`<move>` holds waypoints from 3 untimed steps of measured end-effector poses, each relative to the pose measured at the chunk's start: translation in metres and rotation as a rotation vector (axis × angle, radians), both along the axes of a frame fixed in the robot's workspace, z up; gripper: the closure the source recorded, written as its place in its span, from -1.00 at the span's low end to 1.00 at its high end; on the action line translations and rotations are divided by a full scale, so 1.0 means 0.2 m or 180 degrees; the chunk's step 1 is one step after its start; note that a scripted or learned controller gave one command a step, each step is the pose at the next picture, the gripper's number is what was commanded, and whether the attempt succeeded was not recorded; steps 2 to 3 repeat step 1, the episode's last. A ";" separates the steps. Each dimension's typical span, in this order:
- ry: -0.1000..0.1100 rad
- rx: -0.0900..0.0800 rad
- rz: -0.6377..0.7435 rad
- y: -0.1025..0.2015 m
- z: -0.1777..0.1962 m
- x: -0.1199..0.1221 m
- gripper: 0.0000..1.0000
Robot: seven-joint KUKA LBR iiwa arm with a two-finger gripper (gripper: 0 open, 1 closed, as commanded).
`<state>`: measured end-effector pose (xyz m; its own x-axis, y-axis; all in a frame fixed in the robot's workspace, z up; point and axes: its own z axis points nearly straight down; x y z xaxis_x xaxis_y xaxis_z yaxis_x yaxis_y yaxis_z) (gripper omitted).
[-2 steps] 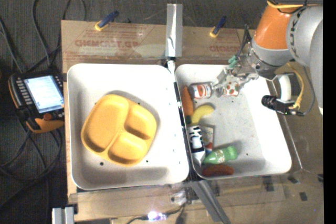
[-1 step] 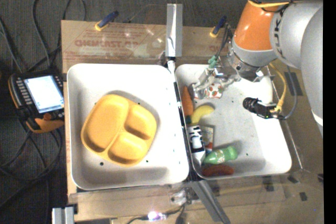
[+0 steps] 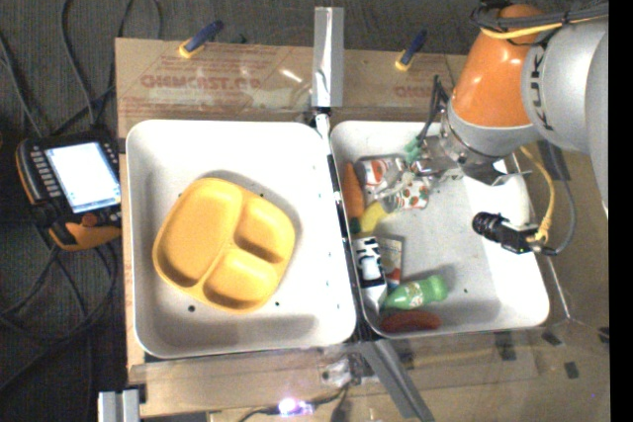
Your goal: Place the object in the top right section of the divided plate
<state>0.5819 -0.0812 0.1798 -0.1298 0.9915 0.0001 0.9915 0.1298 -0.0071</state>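
A yellow divided plate (image 3: pixel 226 242) lies in the left white bin (image 3: pixel 143 311), with one large section on its left and two smaller ones on its right. My gripper (image 3: pixel 413 177) hangs low over the upper part of the right bin (image 3: pixel 514 301). Directly under and around it are a silver and red can (image 3: pixel 373 173) and a small red and white item (image 3: pixel 416 199). Nearby lie an orange carrot (image 3: pixel 352 193) and a yellow piece (image 3: pixel 374 214). The gripper's body hides what lies between its tips.
Lower in the right bin sit a black and white bottle (image 3: pixel 370 264), a green bottle (image 3: pixel 415 293) and a dark red sausage (image 3: pixel 408 320). A black cable plug (image 3: pixel 495 227) hangs from the arm over that bin. A control pendant (image 3: pixel 79 178) rests left of the bench.
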 end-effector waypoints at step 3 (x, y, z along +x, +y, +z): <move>-0.0027 -0.0042 0.0012 0.36 0.02 -0.42 1.00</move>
